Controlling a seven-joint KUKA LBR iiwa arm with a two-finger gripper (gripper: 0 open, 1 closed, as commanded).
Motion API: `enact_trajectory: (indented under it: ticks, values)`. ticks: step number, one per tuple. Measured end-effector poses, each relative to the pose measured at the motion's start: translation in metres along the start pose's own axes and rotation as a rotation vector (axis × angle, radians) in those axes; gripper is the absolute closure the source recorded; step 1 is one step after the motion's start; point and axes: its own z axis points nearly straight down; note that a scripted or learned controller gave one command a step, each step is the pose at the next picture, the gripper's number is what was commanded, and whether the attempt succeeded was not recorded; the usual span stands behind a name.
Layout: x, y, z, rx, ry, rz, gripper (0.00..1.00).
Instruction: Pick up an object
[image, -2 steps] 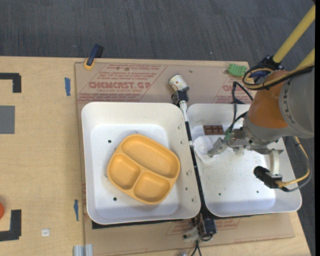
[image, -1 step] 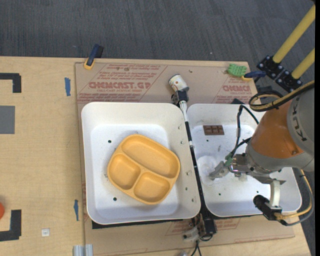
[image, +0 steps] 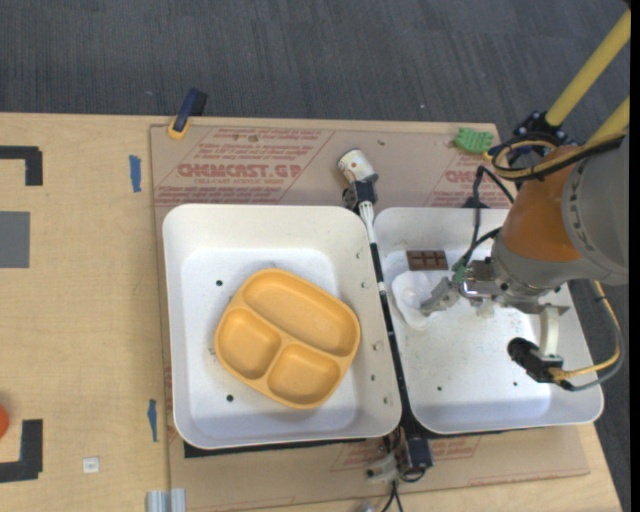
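Observation:
In the right bin (image: 500, 400), a small brown block (image: 427, 261) lies near the far left corner. Just in front of it, by the bin's left wall, sits a pale, whitish object (image: 408, 297). My gripper (image: 438, 298) hangs low over the left part of this bin, its tip right beside that whitish object, perhaps touching it. The grey arm with its orange band (image: 535, 225) reaches in from the right. A yellow divided plate (image: 288, 336) rests in the middle of the left bin (image: 200, 250).
A black connector with a yellow cable (image: 535, 362) hangs from the arm over the right bin's right side. A white-and-black fixture (image: 355, 172) stands behind the gap between the bins. A green piece (image: 474, 140) and a blue-yellow clamp (image: 187, 112) lie on the board behind.

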Motion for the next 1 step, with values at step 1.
enact_trajectory:
  ticks: [1]
  values:
    - [0.0154,0.0195,0.0006,0.003,0.000,0.448,0.00]
